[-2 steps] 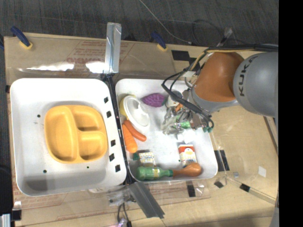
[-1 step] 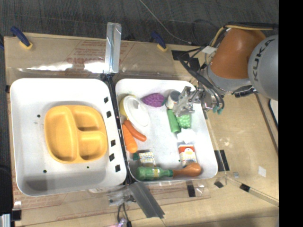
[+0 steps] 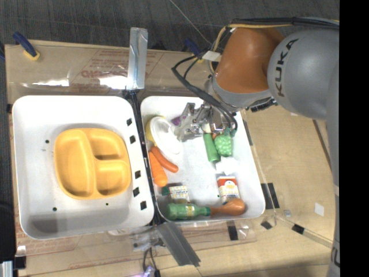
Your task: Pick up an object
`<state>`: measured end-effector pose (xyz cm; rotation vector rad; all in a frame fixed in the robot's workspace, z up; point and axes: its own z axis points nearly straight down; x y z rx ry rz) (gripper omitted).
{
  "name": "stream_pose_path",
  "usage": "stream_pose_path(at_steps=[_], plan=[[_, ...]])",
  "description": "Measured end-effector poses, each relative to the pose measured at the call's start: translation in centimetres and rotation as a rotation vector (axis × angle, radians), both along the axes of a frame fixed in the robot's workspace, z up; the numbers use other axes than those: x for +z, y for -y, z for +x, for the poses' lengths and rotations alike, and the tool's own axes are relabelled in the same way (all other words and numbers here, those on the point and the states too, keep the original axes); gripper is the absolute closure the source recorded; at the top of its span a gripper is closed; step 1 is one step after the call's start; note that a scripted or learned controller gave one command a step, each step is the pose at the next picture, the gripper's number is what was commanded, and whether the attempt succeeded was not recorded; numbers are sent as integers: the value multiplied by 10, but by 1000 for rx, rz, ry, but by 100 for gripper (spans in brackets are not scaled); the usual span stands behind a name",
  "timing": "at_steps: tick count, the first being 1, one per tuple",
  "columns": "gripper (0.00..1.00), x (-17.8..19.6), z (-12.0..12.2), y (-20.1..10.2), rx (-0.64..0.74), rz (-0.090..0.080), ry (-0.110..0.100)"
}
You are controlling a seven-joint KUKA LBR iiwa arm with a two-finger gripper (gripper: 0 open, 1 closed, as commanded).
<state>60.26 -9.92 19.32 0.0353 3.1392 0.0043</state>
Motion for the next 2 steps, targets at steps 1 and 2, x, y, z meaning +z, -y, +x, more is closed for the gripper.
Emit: stream_pose_path(at_steps=[1, 2], plan=[[100, 78, 50, -8, -229, -4, 4], [100, 69, 48, 50, -134, -5, 3]])
